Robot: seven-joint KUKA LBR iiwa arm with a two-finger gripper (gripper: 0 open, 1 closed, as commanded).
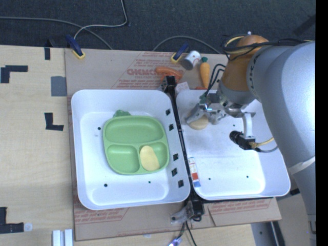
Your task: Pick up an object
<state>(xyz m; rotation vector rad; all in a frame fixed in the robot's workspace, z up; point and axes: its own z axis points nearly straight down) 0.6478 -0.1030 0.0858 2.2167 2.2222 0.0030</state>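
Red print reading "CHICHON" or something close to it runs upside down across the brown cardboard sheet point(138, 73) that lies on the counter point(31, 147) under the two white bins; the letters are too blurred to be sure of. More red print on the cardboard's near edge cannot be read. A small label with red and blue marks point(194, 174) sits on the right bin's left rim, its text too small to make out.

The end effector point(205, 113) is low over the far left part of the right bin point(241, 178). Just under it lies a small pale tan, rounded object point(199, 123), resting on the bin floor. Whether the fingers are spread or pinching it cannot be told from this angle.

The left bin point(87, 137) holds a green divided plate point(130, 132) with a yellow oval piece point(149, 158) in its near right compartment. A green thing point(122, 113) peeks out at the plate's far edge.

Beyond the bins, on the cardboard, lie an orange carrot-like toy point(204, 73), a small white-and-grey object point(192, 59) and an orange-red elongated item point(168, 71).
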